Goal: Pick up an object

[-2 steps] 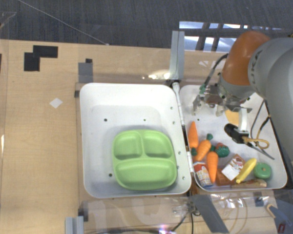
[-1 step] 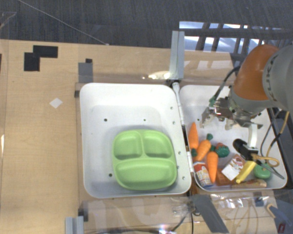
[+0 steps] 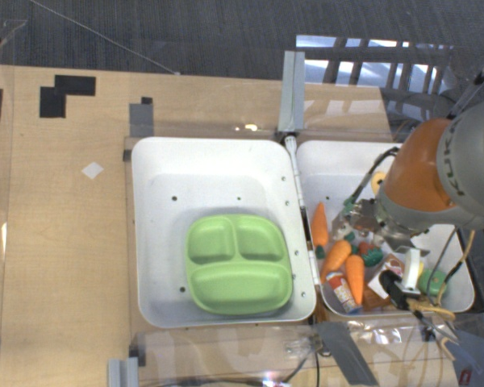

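The tool (image 3: pixel 373 230) at the end of the big grey arm with the orange band (image 3: pixel 423 176) is down low in the right white bin (image 3: pixel 339 164), right over a heap of small toy food. I cannot tell if it is wide, narrow or holding something, because the arm's round body covers it from above. Just beside it lie three orange toy carrots (image 3: pixel 335 256), touching each other, with a small green thing (image 3: pixel 373 256) and some red and white bits close by. I think the job is not done yet, since everything seems to rest in the bin. Farther off, the left white bin (image 3: pixel 218 160) holds a flat green plastic plate with three parts (image 3: pixel 238 263). Both bins sit on the wooden bench (image 3: pixel 56 240).
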Available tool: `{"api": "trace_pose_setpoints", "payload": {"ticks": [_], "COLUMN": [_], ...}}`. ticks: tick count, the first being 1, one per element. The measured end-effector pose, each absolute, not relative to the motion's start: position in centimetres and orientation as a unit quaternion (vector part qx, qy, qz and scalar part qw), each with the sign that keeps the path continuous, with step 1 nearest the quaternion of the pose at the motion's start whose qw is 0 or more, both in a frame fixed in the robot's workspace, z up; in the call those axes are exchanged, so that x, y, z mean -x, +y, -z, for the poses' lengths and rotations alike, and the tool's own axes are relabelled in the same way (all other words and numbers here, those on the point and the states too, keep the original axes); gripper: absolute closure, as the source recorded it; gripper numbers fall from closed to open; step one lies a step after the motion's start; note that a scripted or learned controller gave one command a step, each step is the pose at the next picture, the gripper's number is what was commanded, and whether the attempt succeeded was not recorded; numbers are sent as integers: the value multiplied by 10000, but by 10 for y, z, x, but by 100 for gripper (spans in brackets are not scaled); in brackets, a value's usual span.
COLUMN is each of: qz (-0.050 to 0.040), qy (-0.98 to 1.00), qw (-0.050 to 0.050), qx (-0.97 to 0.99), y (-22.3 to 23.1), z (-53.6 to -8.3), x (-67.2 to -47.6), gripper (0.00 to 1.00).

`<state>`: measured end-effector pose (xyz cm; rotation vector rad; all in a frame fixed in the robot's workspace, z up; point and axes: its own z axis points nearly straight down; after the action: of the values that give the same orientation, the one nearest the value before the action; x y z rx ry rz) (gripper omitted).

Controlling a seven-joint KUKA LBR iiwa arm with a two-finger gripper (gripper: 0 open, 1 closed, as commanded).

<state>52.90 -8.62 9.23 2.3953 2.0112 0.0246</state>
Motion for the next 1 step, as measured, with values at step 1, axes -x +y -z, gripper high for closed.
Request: {"api": "trace_pose_setpoints", "payload": {"ticks": [1], "qz": [-122], "qy": [6436], "qw": [90], "qx": [-7653], "y": [-84], "z": [-105], "x": [-533], "gripper": [100]}}
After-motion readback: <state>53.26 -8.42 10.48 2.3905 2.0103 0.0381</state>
